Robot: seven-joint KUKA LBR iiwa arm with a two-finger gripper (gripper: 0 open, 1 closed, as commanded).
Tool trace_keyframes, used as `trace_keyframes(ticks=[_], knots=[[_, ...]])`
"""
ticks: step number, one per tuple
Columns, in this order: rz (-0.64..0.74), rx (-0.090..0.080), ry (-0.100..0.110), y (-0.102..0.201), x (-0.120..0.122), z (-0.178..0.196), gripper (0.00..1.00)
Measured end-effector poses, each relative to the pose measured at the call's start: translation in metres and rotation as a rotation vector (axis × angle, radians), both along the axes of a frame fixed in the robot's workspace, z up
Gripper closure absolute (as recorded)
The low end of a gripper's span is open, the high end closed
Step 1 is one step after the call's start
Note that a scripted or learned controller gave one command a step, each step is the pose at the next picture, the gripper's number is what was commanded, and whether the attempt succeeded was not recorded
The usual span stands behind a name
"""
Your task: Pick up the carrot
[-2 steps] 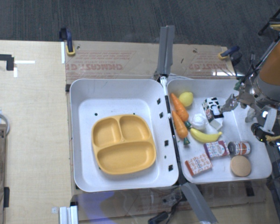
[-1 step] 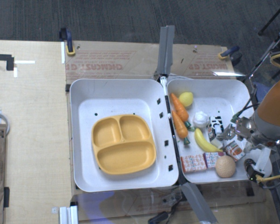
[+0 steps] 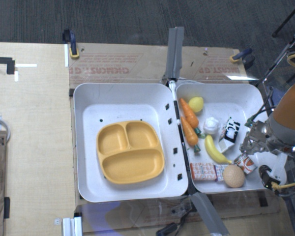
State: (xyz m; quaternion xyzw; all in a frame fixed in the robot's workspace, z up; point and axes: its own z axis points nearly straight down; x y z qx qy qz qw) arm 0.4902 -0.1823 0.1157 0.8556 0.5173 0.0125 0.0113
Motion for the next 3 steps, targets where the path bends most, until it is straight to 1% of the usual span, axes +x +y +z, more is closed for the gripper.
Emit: trace_keyframes(ticks=[1, 2, 3], knots=[[-0.070, 0.006, 0.036, 0.068, 0.030, 0.136, 1.00], [-0.127, 0.007, 0.038, 0.130, 0.078, 0.126, 1.00], [-0.079, 0.005, 0.037, 0.194, 0.104, 0.151, 1.00]])
